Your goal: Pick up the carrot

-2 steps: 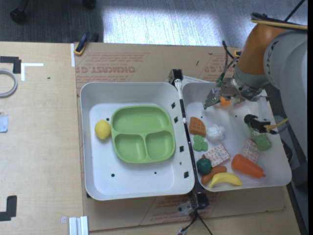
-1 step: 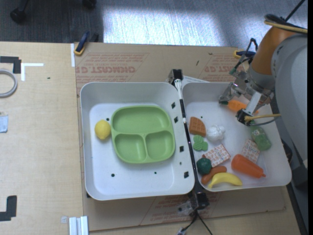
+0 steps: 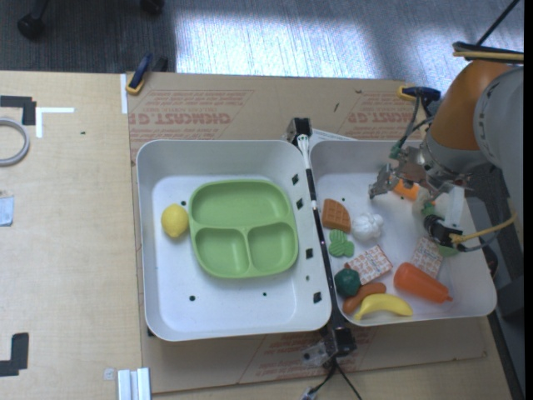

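Note:
The carrot [image 3: 420,282], an orange cone lying on its side, rests near the front right corner of the right bin [image 3: 475,307], with a small printed packet [image 3: 428,259] touching its upper side. My gripper [image 3: 401,183] hangs over the back right part of that bin, well behind the carrot and apart from it. A small orange piece [image 3: 406,191] shows right at the gripper's tip; I cannot tell whether it is held.
The right bin also holds a brown wedge [image 3: 336,215], a white lump [image 3: 367,224], a green leafy piece [image 3: 340,244], a patterned card [image 3: 370,262], a dark green item [image 3: 347,282] and a banana [image 3: 385,307]. In the left bin lie a green divided plate [image 3: 245,228] and a lemon [image 3: 174,221].

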### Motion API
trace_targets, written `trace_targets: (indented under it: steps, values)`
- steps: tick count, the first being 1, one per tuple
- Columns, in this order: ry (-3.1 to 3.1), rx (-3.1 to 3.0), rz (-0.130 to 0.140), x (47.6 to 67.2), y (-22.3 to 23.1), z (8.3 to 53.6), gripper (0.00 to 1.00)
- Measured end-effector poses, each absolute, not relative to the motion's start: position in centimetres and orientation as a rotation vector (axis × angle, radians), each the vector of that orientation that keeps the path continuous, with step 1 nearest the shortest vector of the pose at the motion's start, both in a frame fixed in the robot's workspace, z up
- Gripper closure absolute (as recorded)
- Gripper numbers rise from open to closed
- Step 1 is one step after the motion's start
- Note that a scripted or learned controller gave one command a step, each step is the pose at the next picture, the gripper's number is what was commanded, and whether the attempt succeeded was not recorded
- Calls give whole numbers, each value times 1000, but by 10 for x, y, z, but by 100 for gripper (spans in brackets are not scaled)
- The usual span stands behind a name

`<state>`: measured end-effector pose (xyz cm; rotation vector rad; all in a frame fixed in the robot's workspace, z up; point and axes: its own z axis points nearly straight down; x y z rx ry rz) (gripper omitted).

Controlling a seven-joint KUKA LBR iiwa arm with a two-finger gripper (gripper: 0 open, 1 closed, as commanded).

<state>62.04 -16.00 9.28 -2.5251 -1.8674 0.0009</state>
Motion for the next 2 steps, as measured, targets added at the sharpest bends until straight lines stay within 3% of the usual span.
trace_targets:
  steps: [1, 2]
  values:
    - [-1864, -2529, 1, 620, -161, 103, 100]
    - [-1863, -2529, 1, 620, -160, 103, 0]
